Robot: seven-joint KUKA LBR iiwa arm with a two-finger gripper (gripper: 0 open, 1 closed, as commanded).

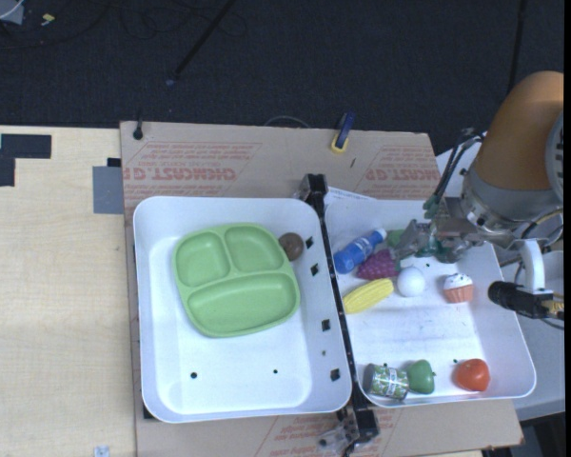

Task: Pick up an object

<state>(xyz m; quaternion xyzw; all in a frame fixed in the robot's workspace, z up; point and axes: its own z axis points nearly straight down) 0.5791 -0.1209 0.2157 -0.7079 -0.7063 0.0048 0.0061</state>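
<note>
My gripper (426, 240) hangs low over the back of the right bin (500, 336), reaching in from the right. Just below and left of it lie a bunch of purple grapes (378, 266) and a white ball (411, 282). A blue bottle (359, 250) lies further left, with a yellow corn cob (367, 295) in front of it. A small cupcake (458, 288) stands to the right of the ball. Along the bin's front edge sit a can (389, 383), a green pepper (420, 376) and a red tomato (471, 374).
The left bin (162, 350) holds a green divided plate (235, 278) and a small brown ball (291, 246) by the divider. A black rail (331, 293) runs between the two bins. A yellow and blue clip (342, 133) sits on the cardboard behind them.
</note>
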